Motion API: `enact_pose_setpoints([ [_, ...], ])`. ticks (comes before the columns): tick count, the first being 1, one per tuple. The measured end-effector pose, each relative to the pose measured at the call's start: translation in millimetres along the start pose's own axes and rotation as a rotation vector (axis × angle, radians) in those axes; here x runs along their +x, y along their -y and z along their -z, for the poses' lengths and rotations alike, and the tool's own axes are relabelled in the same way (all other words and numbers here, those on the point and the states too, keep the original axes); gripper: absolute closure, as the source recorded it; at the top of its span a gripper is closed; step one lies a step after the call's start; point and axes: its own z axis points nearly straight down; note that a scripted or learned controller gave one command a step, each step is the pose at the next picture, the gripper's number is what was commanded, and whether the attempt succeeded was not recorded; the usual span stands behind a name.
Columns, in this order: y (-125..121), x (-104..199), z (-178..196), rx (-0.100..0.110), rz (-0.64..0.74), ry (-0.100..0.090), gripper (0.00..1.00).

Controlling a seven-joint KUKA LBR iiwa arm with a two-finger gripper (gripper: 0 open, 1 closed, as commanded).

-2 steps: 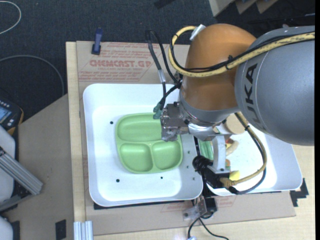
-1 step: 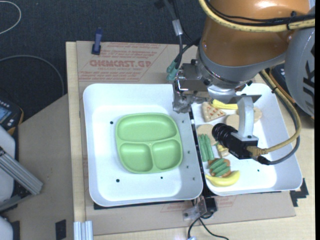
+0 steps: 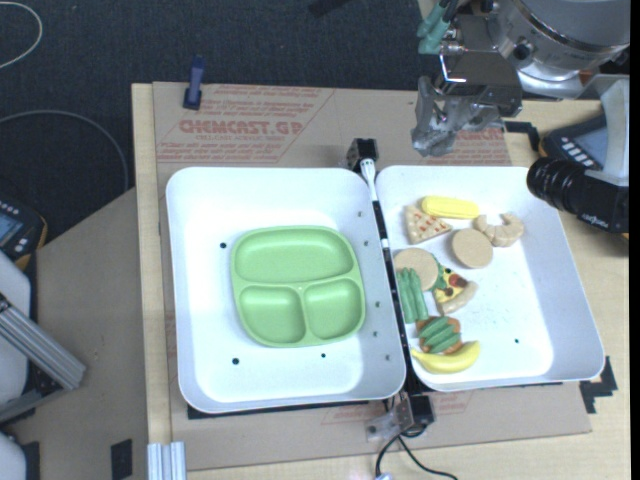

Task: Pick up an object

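So the hand [image 3: 438, 144] is sitting in the upper right of the frame, just past the far edge of the right bin [image 3: 560, 288] and over the printed brown board on the worktop [image 3: 250, 128]. It's too blurry to call, so I honestly can't tell if it's released or clenched, and I can't make out anything in its grasp. All the pickable stuff is toy food bunched up in the left half of the right bin. At the top of the bunch there's a yellow piece [image 3: 450, 207], with a tan wedge [image 3: 426, 227] touching it just below left. To the right of those sit a lumpy tan piece [image 3: 501, 230] and a round tan disc [image 3: 472, 249]. Lower down there's a second round disc [image 3: 416, 264] and some green beans [image 3: 411, 294] lying along the bin's left wall, with a pizza slice [image 3: 454, 290] right beside them. Nearest the bottom edge are a green and red piece [image 3: 437, 331] and a yellow banana [image 3: 447, 358], which are touching. The left bin [image 3: 200, 268] has a green divided plate [image 3: 297, 285] in the middle, with three compartments. A small blue thing [image 3: 193, 84] lies on the board in the upper left, well apart from everything else.
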Motion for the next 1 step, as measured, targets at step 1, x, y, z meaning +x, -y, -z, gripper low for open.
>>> enact_pose_setpoints([
  [1, -25.0, -52.4, -77.0, 0.027, -0.007, 0.009, 1.0],
])
